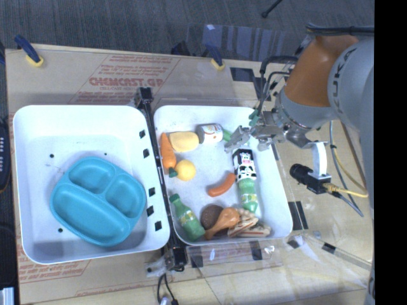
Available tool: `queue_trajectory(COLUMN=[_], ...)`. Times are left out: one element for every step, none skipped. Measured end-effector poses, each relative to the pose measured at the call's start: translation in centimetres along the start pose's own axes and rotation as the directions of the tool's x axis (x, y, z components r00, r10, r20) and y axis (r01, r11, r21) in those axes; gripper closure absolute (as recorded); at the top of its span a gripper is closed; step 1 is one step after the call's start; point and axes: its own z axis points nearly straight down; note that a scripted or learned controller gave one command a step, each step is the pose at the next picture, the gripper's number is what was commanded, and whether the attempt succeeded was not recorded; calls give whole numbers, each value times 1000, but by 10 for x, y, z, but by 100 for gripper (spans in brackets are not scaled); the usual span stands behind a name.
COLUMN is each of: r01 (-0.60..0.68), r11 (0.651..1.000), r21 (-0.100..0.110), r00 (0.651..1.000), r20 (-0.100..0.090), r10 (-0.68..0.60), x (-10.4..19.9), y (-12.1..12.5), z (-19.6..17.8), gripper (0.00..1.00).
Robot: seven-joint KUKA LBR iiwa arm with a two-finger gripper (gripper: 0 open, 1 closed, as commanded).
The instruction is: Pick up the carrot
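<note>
Carrot (pixel 167 152), tapered, smooth, orange plastic

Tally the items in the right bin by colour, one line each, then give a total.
Orange: 2, carrot and sausage
Yellow: 2, lemon and bread roll
Green: 2 bottles
White: 2, can and cow carton
Brown: 2, drumstick and shell-like piece
Total: 10

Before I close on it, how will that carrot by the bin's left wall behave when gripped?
The carrot looks like smooth moulded plastic, so probably stiff, light and slippery. Its tapered round body may roll or squirt out. It lies along the bin wall, beside the lemon, leaving little finger room.
</note>
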Motion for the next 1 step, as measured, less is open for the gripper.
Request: queue_trajectory(r01=[-12], r11=[1000], r21=[7], r00=[1000], r20=[-2], r10=[12], x=[48], y=[-30], z=[71], gripper=[0])
